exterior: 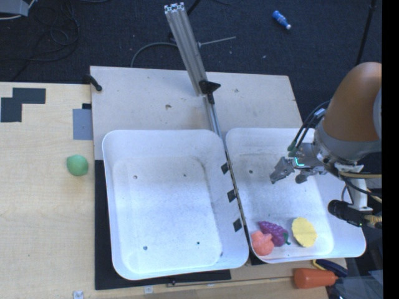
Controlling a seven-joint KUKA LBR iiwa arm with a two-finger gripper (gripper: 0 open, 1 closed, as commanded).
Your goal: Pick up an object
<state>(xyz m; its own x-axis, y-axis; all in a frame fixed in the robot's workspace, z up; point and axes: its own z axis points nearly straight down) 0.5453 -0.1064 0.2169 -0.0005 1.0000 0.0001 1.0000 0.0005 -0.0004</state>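
step: approach | gripper (288, 172) open, empty, above yellow piece (304, 232) in right bin (349, 251) | advice: descend centred, straddling it before closing

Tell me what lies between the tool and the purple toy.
Just bare white bin floor in the camera view, between the tool and the purple grape-like toy.

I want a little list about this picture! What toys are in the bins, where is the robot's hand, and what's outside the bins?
right white bin: holds three toys at its near edge
orange lumpy toy: touching the purple one
purple grape-like toy: between orange and yellow
yellow round flat toy: rightmost
gripper: over the right bin, apart from the toys
left white bin: beside the right bin
small green ball: on the wooden bench, left of the bins
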